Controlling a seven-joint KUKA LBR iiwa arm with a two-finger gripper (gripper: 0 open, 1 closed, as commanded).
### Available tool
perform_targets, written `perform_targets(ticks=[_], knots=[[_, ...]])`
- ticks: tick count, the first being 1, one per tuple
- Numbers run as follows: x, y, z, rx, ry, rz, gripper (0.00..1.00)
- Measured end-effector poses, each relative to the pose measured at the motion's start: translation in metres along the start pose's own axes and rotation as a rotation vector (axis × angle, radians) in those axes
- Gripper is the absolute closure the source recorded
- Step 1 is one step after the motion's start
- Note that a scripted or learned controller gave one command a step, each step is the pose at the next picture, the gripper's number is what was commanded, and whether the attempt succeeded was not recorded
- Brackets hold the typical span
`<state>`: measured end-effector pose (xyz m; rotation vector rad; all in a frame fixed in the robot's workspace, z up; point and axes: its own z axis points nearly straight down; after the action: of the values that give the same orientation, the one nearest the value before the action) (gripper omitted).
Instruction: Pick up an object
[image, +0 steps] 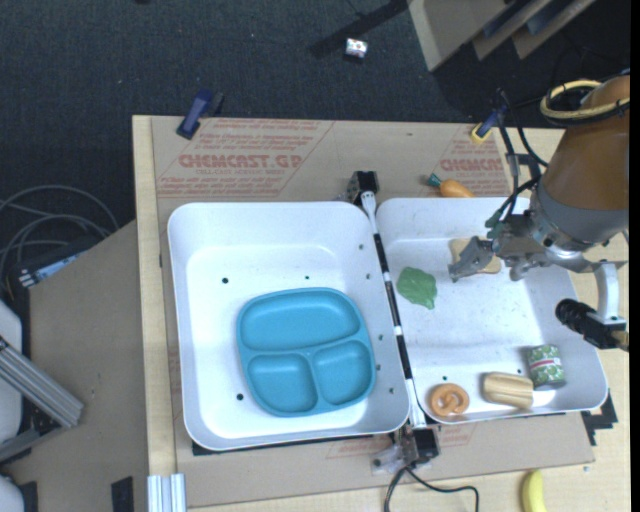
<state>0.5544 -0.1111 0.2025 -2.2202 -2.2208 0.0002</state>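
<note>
A: Candidates for the pick all sit in the right bin. Green leafy piece near its left wall, midway up. Tan piece at the far side, partly under the tool. Along the near edge: a pretzel-like ring, a bread roll, a small green can.

B: Tool state?

A: Cannot tell. It's dark, seen at a slant, low over the far part of that bin; nothing visibly between its tips. It hangs just beside the tan piece, the green one close to its left.

B: Risks?

A: My judgement: first, a miss. Tan piece looks flat and lies close to the bin's back wall, so the tips may close over it or scrape the floor. Second, the green piece looks soft and thin; a pinch could slide off. Third, the arm's bulk crowds the right wall, so a low sweep could knock the can or roll.

B: Surroundings?

A: Left bin holds a blue divided tray, well apart from the work. On the tabletop beyond the bins, an orange carrot-like item. Banana tip at the near edge.
</note>
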Motion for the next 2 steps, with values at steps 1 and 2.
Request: perform_targets(ticks=[1, 2], knots=[[-0.048, 0.064, 0.115, -0.009, -0.004, 0.0, 0.0], [-0.048, 0.065, 0.104, -0.012, -0.006, 0.0, 1.0]])
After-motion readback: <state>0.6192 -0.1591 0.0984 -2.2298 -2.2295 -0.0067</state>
